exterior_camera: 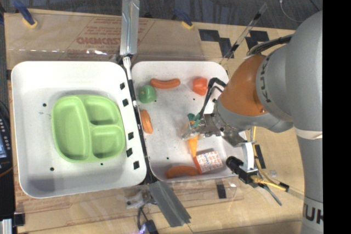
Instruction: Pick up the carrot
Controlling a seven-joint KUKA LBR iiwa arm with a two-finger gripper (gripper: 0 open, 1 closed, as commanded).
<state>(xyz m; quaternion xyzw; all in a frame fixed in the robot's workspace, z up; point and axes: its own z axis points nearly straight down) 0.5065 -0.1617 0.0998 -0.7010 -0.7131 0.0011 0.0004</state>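
The carrot (192, 145) is a short orange piece in the right bin (170, 142), a little right of its middle. My gripper (194, 127) hangs directly over the carrot's upper end and touches or nearly touches it; the gripper body hides the point of contact. The arm's orange band (245, 90) and grey wrist lean in from the right over the bin's right wall.
The right bin also holds a sausage (165, 83), a red-orange vegetable (199, 85), a green vegetable (146, 93), an orange oblong piece (146, 121) by the left wall, a labelled can (209, 160) just below the carrot and another sausage (182, 171). In the left bin (33, 172) lies a green divided plate (88, 127).
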